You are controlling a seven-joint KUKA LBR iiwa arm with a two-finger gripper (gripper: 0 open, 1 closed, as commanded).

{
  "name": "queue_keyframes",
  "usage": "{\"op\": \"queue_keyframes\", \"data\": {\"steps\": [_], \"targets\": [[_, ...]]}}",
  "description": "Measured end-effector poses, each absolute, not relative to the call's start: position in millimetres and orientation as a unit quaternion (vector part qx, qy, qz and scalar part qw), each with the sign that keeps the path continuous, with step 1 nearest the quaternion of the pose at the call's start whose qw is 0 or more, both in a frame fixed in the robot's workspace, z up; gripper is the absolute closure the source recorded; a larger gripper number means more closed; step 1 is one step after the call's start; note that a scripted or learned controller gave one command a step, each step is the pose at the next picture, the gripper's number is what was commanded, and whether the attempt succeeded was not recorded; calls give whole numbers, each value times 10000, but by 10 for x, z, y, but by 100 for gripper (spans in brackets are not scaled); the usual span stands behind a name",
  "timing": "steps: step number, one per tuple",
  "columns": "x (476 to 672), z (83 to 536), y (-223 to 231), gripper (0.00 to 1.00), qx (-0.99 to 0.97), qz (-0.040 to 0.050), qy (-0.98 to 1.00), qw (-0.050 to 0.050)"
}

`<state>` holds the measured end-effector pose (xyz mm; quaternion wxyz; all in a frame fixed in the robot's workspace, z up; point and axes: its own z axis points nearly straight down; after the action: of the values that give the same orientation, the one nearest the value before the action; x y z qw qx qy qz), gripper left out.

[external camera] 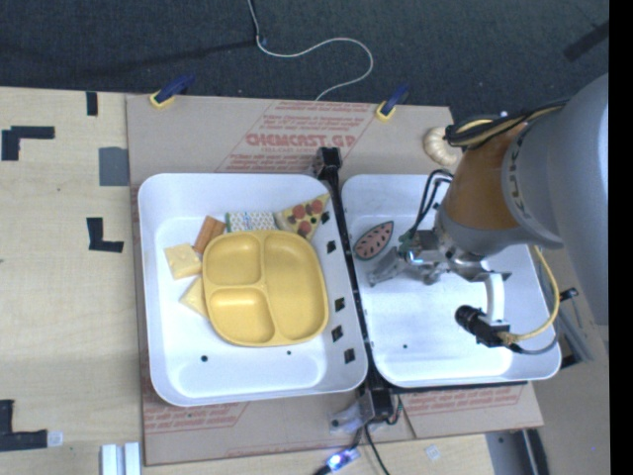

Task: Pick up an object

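Two white bins on the counter. The left bin [163, 364] holds one yellow divided plate [265, 287] over several small pieces; the right bin [445, 369] holds one brown object [374, 240] just beside the gripper [388, 270], jaws' state unreadable.

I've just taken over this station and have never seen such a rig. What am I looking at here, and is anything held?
One camera looks down at a slant on two shallow white bins. The grey arm with an orange band reaches in from the right; its end effector sits low in the right bin, beside a small reddish-brown leaf-shaped object. The left bin holds a yellow divided plastic plate over small flat pieces. I cannot tell whether anything is held.
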<state>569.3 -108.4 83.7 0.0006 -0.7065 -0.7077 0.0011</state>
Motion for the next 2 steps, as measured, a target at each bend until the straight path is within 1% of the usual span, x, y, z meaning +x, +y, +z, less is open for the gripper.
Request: {"op": "queue_keyframes", "data": {"steps": [1,2], "targets": [[5697,948,-1086,100,-7065,8,-7077,-2],[5659,1424,-997,100,-7064,-8,-7078,-5]]}}
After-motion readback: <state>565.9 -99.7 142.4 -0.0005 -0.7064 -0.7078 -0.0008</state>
